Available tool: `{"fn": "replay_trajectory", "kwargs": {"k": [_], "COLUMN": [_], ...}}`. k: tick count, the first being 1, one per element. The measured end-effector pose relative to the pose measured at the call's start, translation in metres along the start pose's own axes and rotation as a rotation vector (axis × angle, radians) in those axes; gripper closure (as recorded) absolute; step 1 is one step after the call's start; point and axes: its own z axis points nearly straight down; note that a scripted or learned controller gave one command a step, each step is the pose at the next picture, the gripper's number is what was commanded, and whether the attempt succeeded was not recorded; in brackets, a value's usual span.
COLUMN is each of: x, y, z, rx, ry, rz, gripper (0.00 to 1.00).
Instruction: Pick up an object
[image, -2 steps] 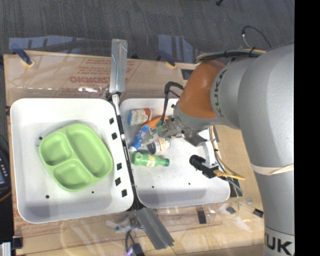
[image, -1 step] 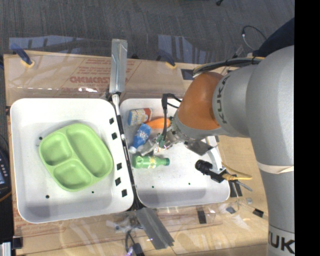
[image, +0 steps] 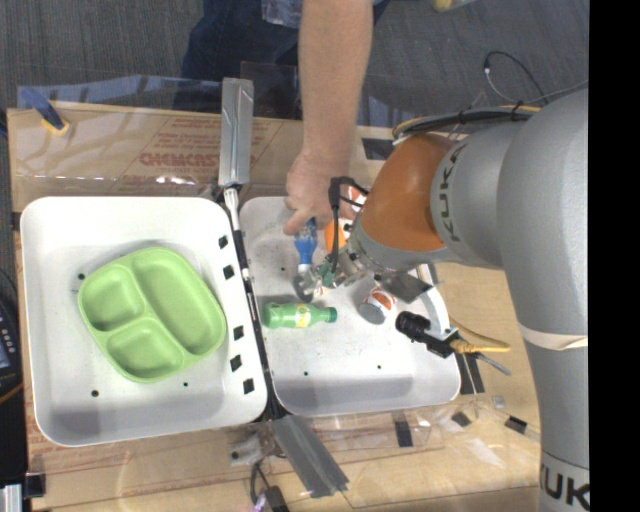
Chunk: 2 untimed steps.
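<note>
A green bottle (image: 298, 316) lies on its side in the right bin (image: 340, 380), near that bin's left wall. My gripper (image: 318, 277) hangs just above and behind the bottle, under the orange band of the arm. A small blue object (image: 306, 240) sits right behind the gripper, at the tips of a person's hand (image: 308, 195). A small round orange and white item (image: 380, 298) and a grey piece (image: 369, 313) lie to the right of the gripper, partly hidden by the arm.
The person's forearm (image: 335, 80) reaches down from the top into the right bin, close to my gripper. The left bin (image: 60, 400) holds a green divided plate (image: 150, 312). A metal divider (image: 236, 130) runs between the bins.
</note>
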Motion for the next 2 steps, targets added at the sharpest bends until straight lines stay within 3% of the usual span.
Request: {"fn": "replay_trajectory", "kwargs": {"k": [1,2], "x": [0.068,0.013], "y": [0.016,0.028], "z": [-0.072,-0.129], "rx": [0.059,0.056], "ry": [0.034,0.037], "rz": [0.270,0.159], "gripper": [1.00,1.00]}}
